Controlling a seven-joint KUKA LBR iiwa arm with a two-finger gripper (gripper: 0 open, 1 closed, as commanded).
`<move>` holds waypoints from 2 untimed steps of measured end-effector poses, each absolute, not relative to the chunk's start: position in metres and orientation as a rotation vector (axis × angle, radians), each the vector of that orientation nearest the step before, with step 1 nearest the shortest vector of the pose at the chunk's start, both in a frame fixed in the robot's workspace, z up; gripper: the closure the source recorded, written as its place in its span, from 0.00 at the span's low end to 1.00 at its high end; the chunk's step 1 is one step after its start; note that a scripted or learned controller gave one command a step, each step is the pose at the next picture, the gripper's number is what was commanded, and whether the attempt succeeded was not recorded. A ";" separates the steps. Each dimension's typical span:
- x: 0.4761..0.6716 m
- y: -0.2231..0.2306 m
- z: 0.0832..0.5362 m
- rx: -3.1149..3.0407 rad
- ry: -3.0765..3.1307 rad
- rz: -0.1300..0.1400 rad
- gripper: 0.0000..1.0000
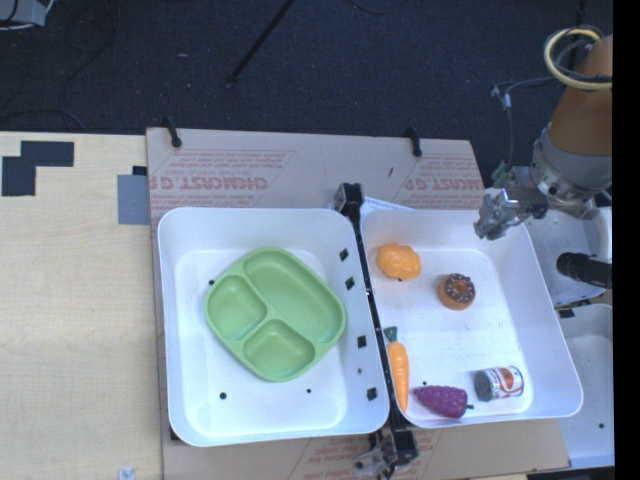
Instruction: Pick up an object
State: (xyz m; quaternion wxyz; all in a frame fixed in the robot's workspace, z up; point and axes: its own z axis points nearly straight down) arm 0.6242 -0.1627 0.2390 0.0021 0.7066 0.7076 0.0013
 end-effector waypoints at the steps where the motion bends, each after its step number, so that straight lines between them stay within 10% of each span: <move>1: 0.625 -0.164 0.281 2.218 2.221 0.002 1.00; 2: 0.618 -0.111 0.281 2.220 2.228 -0.002 1.00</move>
